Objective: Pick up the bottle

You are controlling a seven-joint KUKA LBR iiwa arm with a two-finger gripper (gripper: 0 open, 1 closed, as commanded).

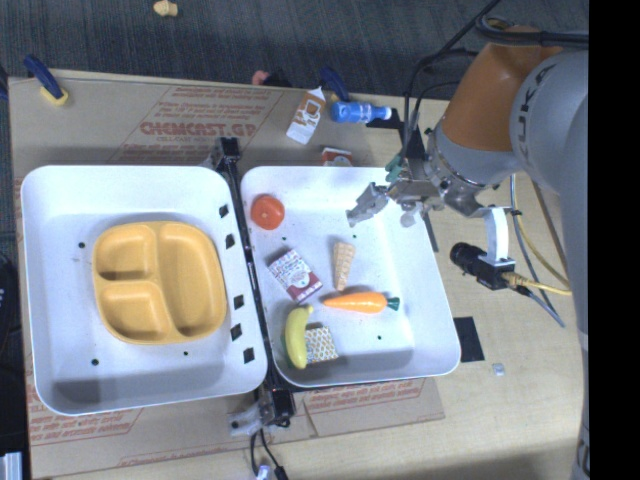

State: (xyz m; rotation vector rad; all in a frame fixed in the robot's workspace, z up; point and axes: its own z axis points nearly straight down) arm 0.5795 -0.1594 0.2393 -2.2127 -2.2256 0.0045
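The grey arm [545, 108] reaches in highest, nearest the camera, its hand [385, 205] hanging with fingers spread and empty over the right bin [435, 313], likely mid-approach. The blue bottle [357, 113] lies outside the bin on the surface [520, 388], long axis left-right, cap pointing right.

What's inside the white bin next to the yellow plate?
Inside the right bin: a tomato, an ice cream cone, a small red box, a carrot, a banana and a checkered piece partly tucked behind the banana.
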